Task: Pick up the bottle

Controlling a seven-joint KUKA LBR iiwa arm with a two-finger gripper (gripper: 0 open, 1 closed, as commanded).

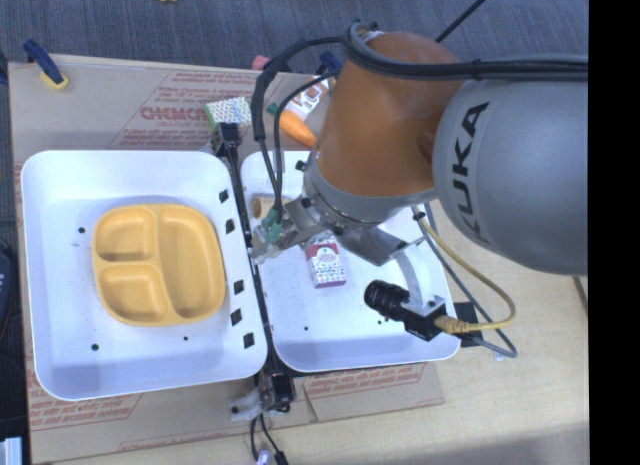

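Arm (420,143) hangs low over the right bin (340,348), hiding the claw so can't tell its state; bottle (300,113) seems to peek out at that bin's far edge, so judge: center on its body before closing.

Glossy white plastic bins (130,373) (yellow tray (158,263) matt).

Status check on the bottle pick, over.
Gripper low in right bin, near the divider. Bottle not identifiable. Arm covers much of that bin; small red box beside gripper.
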